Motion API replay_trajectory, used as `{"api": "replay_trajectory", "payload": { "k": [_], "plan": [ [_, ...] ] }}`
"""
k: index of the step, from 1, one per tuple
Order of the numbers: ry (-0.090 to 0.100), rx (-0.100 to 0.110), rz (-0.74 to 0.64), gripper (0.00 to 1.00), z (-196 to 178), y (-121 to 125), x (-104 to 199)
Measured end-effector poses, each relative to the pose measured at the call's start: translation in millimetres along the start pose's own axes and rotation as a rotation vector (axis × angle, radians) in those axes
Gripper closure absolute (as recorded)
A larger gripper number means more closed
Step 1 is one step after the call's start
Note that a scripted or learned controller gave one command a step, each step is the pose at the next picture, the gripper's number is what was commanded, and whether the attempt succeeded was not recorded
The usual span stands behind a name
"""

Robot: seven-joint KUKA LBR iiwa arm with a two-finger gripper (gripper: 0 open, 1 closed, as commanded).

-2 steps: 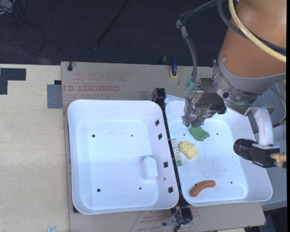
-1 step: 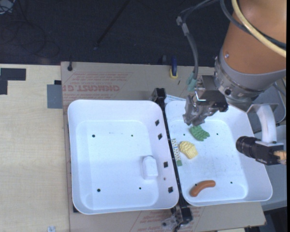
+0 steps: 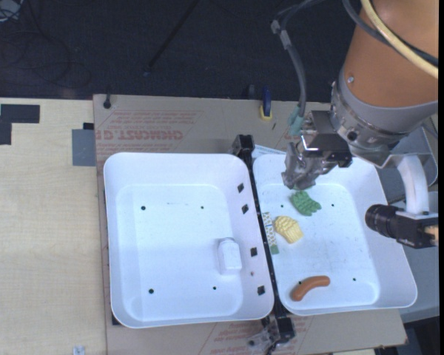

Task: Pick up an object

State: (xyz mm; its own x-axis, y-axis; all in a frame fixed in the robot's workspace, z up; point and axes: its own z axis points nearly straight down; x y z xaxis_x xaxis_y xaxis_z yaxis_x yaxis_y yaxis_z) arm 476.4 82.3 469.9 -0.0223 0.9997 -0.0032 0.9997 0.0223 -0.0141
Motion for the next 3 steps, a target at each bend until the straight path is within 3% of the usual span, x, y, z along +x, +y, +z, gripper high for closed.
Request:
{"api": "replay_trajectory", "payload": {
  "k": [3],
  "plan": [
    [-0.001, 0.010, -0.023, 1.00, -28, 1, 2]
  ]
}}
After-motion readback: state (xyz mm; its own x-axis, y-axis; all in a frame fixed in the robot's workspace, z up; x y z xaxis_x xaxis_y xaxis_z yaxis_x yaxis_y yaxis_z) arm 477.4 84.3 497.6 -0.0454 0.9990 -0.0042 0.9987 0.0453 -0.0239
